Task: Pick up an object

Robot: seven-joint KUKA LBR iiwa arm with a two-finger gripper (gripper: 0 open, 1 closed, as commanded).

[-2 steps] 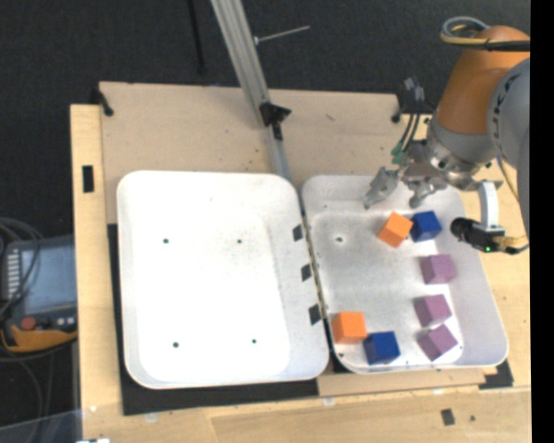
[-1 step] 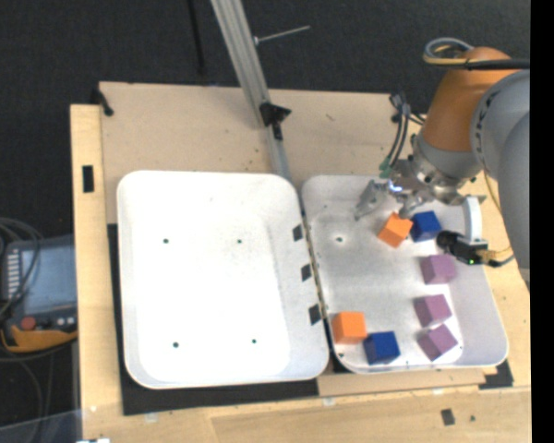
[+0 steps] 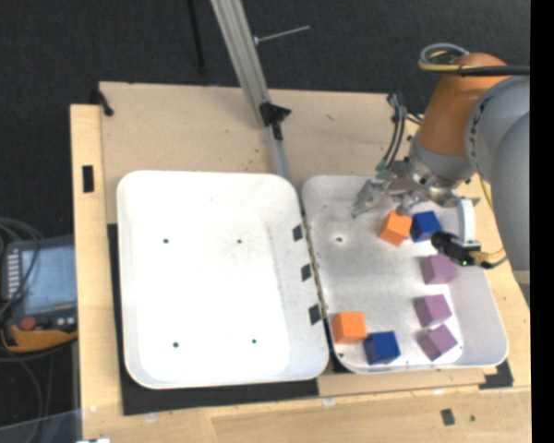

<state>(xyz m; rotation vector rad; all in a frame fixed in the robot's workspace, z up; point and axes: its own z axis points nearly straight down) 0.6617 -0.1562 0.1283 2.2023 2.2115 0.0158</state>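
1. Far left, off the desk (image 3: pixel 212 423) at about nine o'clock, a small screen unit (image 3: pixel 39 280) sits among cables, out of the way of the work.
2. The left bin (image 3: pixel 138 275) takes up the middle-left of the desk, a shallow white tray with a few dark specks on its floor.
3. A slim metal rail (image 3: pixel 245 63) slants down from twelve o'clock and ends near the gap between the two bins.
4. The right bin (image 3: pixel 351 266) carries the blocks. At its six o'clock edge an orange cube (image 3: pixel 350 326) sits just beside a blue cube (image 3: pixel 381 347).
5. Towards five o'clock, two purple cubes (image 3: pixel 433 308) sit close together, with a third purple cube (image 3: pixel 438 269) just above them.
6. At the bin's one o'clock, a second orange cube (image 3: pixel 396 228) lies tilted, just beside another blue cube (image 3: pixel 425 224).
7. The gripper (image 3: pixel 402 192) hangs right above that pair, the grey arm (image 3: pixel 499 146) reaching in from three o'clock. From where I stand I cannot tell whether the fingers are released or clenched, or whether they touch the orange cube.
8. My judgement: the pick is not done. Every block looks to be resting in the bin. What is left is to close on a block, likely the tilted orange one, and lift it clear.
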